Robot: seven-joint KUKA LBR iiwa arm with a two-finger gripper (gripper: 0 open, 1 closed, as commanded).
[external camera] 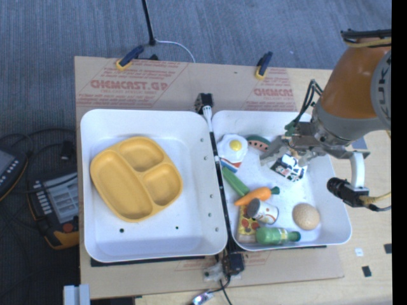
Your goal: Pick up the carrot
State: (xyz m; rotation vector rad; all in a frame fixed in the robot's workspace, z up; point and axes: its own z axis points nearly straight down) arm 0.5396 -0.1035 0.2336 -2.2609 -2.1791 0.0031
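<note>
Bright, even overhead light floods the bench, and both white bins (102,234) nearly wash out. Soft, short shadows hug the yellow divided plate (135,177) toward five o'clock. The picture is slightly soft and grainy, with dim carpet at twelve o'clock.

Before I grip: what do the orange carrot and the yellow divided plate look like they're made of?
The orange carrot with a green tip looks like moulded plastic toy food: even colour, smooth, slightly glossy. The yellow three-compartment plate in the left white bin also looks like hard plastic, with a uniform matte-satin surface and rounded moulded dividers. Both are judged by look alone.
</note>
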